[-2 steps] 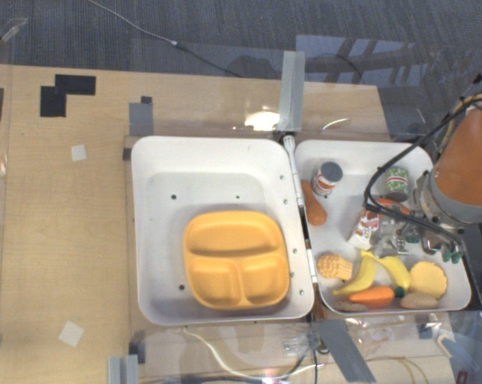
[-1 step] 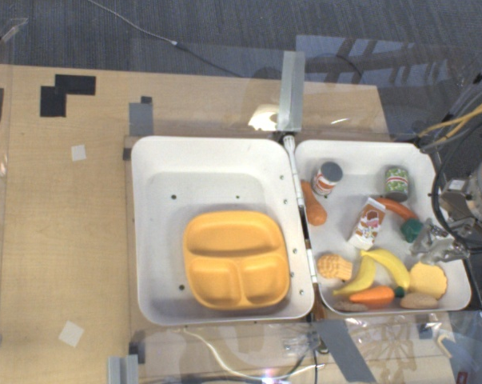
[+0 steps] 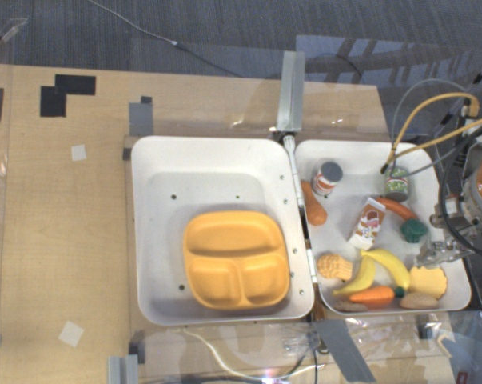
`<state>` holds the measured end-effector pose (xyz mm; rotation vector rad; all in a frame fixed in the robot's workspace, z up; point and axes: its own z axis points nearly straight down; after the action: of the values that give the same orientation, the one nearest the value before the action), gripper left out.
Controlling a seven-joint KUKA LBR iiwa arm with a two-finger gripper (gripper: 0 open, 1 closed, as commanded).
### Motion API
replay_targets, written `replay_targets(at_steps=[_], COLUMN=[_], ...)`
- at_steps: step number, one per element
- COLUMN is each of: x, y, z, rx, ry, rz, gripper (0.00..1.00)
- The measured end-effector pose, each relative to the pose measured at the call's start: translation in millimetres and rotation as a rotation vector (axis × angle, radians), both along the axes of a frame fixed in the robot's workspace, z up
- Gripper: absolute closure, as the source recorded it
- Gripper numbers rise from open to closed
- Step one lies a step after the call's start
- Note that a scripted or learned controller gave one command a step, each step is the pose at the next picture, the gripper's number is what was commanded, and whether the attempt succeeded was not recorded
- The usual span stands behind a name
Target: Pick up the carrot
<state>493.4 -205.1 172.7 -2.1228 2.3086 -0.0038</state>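
From the overhead camera I see the carrot [image 3: 372,297] lying lengthwise left-right just below the banana [image 3: 378,269], in the right bin [image 3: 348,160]. My gripper [image 3: 437,251] hovers up-right of it; whether it's open I cannot tell.

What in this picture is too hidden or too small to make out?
- Claw: at the right bin's right side, tangled among cables; its state can't be judged.
- Arm: cut off by the picture's right edge.
- Small can: label too small to read.
- Carrot: partly covered by the banana.
- Brown item: tucked under the yellow block, unidentifiable.
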Motion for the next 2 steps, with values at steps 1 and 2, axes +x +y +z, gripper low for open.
replay_targets(at_steps=[1,2], x=[-4,-6], y=[-1,11], z=[73,-79], rx=[-0.005,0.0], ry=[-0.004,0.002], rz=[0.451,0.788], gripper=[1.0,1.0])
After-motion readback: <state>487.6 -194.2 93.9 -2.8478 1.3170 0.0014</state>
